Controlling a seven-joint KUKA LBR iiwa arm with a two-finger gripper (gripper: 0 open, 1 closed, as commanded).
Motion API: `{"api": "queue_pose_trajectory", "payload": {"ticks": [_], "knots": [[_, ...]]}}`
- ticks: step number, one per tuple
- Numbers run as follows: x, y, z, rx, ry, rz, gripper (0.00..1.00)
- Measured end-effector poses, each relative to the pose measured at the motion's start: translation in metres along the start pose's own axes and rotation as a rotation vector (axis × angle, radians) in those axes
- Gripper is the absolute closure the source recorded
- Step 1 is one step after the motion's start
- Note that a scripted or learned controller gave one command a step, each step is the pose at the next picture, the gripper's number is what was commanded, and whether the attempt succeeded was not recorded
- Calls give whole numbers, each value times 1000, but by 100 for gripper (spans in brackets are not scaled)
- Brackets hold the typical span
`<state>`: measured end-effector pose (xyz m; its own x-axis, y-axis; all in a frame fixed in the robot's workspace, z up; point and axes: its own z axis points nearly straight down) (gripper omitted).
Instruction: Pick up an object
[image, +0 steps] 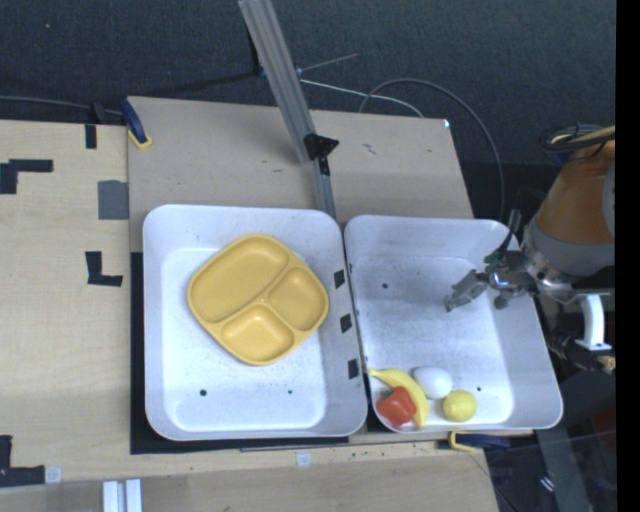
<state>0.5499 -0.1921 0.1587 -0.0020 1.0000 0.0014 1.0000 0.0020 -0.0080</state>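
Several small objects lie along the front edge of the right bin (430, 250): a yellow banana (403, 383), a red fruit-like piece (397, 406), a white egg-shaped object (433, 380) and a small yellow round fruit (459, 405). My gripper (472, 302) hangs over the right half of that bin, well behind these objects and apart from them. Its two fingers are spread, with nothing between them. The orange band and the grey wrist rise at the right edge of the view.
The left bin (170, 330) holds a yellow divided plate (258, 298). A grey metal bar (290, 90) slants down from the top to the bins' shared wall. A thin cable (430, 95) loops behind the right bin.
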Motion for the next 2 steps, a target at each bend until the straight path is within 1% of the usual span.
{"api": "queue_pose_trajectory", "payload": {"ticks": [1,2], "knots": [[6,7,51,-1,0,0,0],[6,8,38,-5,-1,-1,100]]}}
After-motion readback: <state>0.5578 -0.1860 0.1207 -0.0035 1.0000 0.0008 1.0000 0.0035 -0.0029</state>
